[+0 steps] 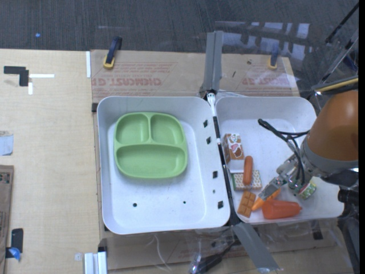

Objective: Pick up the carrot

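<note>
In the right bin (296, 110), a slim bright-orange piece that looks like the carrot (267, 198) lies slanted near the front wall. My gripper (276, 185) hangs low just above and to the right of its upper end, close to it or touching it. The view does not show whether it holds the carrot. A thicker red-orange vegetable (282, 210) lies right in front of the carrot, against the bin's front edge. The grey arm with its orange band (339, 127) comes in from the right and covers the bin's right side.
Left of the carrot lie an orange waffle-like tile (246, 203), a sausage (248, 170) on a speckled cracker (255, 180) and a small printed box (233, 147). A green-and-white item (308, 190) sits under the wrist. The left bin (159, 210) holds a green divided plate (150, 145).
</note>
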Motion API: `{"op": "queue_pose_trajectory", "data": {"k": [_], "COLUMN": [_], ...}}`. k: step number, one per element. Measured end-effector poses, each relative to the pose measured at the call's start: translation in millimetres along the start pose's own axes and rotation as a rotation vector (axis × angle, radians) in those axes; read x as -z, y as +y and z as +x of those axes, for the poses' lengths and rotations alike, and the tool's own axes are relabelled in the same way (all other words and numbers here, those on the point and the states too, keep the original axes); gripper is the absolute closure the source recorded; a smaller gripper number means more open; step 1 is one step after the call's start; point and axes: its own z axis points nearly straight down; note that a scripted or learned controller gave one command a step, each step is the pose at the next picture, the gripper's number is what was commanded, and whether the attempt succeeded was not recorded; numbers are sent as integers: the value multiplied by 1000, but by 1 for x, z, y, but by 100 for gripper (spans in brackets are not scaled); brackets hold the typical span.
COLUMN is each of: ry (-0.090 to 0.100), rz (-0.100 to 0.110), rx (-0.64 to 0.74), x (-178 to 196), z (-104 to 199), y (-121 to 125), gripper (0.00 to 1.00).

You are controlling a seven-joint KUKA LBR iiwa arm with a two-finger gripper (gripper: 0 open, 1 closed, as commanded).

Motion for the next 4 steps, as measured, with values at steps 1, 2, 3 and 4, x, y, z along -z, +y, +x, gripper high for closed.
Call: {"op": "queue_pose_trajectory", "data": {"k": [1,2,3,4], "ry": [-1,-2,-2,-2], "rz": [-1,-2,-1,-1], "rx": [31,27,-45,-46], "x": [-33,-24,61,61], "z": [-43,-44,-23,-23], "y": [0,0,12,12], "gripper": [0,100,100,0]}}
